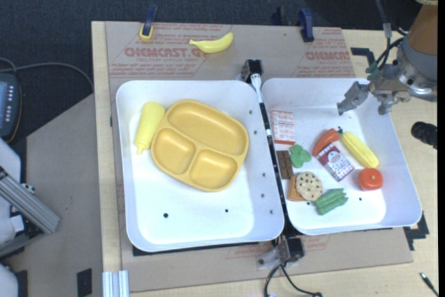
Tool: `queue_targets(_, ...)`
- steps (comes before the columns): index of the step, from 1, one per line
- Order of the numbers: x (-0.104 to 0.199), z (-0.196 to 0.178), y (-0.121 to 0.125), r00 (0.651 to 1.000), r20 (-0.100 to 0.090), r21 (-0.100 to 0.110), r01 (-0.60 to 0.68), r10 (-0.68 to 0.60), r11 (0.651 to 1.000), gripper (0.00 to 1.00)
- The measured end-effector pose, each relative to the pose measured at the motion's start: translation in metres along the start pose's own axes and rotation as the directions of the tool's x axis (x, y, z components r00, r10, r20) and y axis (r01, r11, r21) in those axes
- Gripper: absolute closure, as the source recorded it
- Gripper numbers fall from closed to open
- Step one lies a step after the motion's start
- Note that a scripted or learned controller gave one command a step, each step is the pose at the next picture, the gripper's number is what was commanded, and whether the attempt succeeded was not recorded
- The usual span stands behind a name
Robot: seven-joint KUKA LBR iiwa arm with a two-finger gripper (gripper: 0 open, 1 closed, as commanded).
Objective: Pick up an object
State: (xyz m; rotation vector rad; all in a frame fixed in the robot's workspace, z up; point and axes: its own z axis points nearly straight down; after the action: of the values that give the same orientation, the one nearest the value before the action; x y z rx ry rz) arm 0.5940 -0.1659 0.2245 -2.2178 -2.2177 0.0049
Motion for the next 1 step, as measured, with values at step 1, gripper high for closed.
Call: queue_targets(1, 0.0024, 0.0444, 0.0054, 1.0, 0.0, 0.0, 0.001, -0.001, 1.0, 0.0)
